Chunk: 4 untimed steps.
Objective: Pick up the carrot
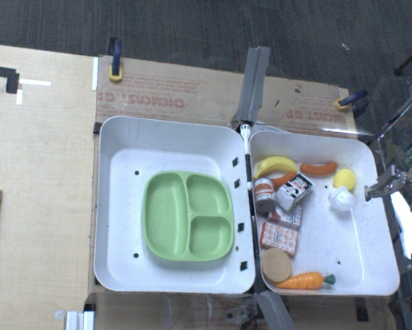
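Along the near wall of the right bin (375,213) lies the carrot (301,280), a smooth orange taper with a green stub, touching a round tan disc (277,265). Well apart, at the bin's far right rim, hangs the metal gripper (378,189); whether it is apart or together I cannot tell.

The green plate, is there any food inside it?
No food shows in the green plate; its three sections look bare. The carrot lies in the other bin. Whatever is under the plate is hidden.

The bench (41,145) bears two white bins (115,210), side by side.
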Tool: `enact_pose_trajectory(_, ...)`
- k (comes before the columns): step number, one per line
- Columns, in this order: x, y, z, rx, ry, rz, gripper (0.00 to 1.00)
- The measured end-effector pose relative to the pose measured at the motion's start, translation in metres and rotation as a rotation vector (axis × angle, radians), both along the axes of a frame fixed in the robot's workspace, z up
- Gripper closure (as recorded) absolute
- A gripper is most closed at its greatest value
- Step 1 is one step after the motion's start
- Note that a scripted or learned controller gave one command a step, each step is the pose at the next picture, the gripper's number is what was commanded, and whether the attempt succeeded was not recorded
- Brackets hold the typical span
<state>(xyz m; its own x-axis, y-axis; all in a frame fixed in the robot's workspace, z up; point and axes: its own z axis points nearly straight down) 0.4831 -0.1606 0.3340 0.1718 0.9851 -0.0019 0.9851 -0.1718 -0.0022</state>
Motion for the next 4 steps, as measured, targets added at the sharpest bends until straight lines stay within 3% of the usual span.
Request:
enact_pose_trajectory(1,-0.006,0.029,-0.099,0.001,0.001,-0.082,0.0)
enact_pose_trajectory(2,-0.006,0.029,-0.099,0.001,0.001,-0.082,0.0)
enact_pose_trajectory(3,-0.005,0.037,-0.088,0.0,-0.001,-0.363,0.0)
enact_pose_trajectory(4,-0.007,0.04,-0.155,0.0,0.004,-0.503,0.0)
